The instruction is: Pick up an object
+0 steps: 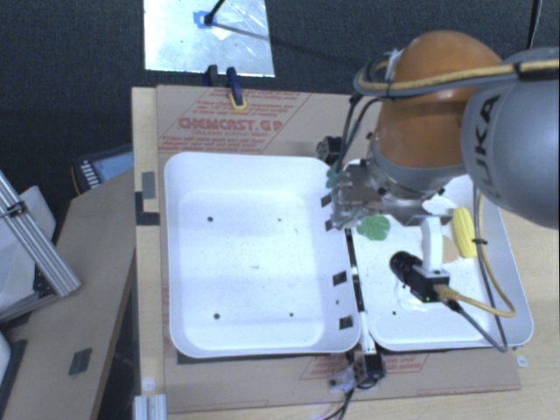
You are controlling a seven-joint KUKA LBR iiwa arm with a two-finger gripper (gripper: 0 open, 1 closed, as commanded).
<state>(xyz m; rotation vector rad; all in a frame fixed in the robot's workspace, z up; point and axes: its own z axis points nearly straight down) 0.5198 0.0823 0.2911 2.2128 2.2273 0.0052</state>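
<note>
Arm is reached in from the right over the right bin, wrist low near the divider between bins. Gripper is positioned at the right bin's left edge; its state cannot be told. Green object is seen just beside it in the right bin. Yellow object is located further right. No objects are seen in the left bin.
</note>
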